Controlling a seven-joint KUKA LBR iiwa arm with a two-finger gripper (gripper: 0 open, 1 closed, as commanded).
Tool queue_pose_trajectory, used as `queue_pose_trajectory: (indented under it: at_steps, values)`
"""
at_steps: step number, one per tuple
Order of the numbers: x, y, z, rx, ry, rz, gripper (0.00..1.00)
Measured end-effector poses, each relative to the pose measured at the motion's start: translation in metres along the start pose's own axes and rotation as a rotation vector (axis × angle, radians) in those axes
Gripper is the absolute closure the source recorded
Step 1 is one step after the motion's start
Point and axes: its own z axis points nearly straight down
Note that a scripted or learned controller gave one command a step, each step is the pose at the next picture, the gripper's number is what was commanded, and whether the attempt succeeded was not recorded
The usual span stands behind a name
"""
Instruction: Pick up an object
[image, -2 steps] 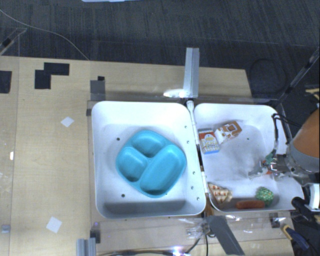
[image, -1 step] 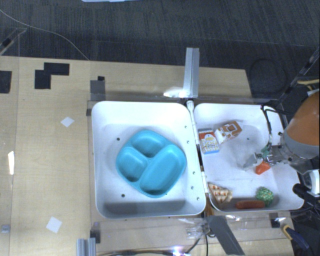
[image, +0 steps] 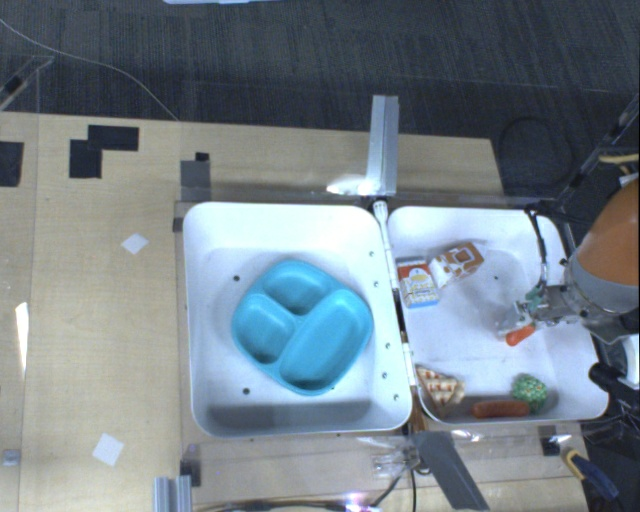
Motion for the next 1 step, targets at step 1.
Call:
queue_pose_trajectory:
  at_steps: [1]
  values:
    - [0.0372,-0.0158,-0.0596,0.006,0.002,0.055,1.0]
